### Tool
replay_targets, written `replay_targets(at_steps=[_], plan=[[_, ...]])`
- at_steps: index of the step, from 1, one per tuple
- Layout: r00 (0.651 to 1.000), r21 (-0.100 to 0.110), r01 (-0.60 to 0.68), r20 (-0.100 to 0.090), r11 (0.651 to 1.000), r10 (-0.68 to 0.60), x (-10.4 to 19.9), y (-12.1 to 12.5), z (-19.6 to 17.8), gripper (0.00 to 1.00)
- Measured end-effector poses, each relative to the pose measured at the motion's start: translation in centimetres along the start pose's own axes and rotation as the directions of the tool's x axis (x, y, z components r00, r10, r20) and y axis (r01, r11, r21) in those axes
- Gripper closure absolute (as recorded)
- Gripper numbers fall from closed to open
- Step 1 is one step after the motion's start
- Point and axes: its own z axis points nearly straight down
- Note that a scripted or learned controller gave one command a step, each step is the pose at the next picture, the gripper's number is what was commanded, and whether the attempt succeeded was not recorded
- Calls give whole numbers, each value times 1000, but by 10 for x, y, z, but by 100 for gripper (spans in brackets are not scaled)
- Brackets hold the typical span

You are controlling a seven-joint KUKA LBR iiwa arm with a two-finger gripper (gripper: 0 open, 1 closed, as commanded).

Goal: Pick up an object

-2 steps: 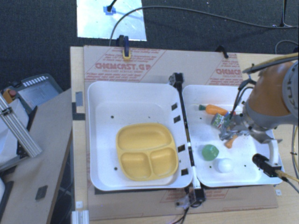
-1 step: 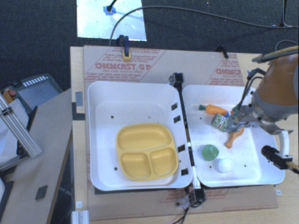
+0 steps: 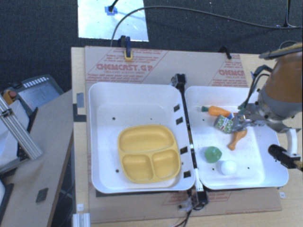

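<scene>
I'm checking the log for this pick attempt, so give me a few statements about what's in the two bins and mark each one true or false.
1. The yellow divided tray lies in the left bin. True.
2. The carrot lies in the left bin. False: it lies in the right bin, near its far side.
3. The gripper is over the right bin, beside the green patterned packet. True.
4. The white ball sits on the yellow tray. False: it rests on the right bin's floor, next to the green round object.
5. The arm enters from the left. False: from the right.
</scene>
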Motion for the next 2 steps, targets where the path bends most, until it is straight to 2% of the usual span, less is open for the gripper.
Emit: replay_targets(at_steps=[2], plan=[[1000, 3, 6, -3, 1000, -6, 100, -11, -14, 100]])
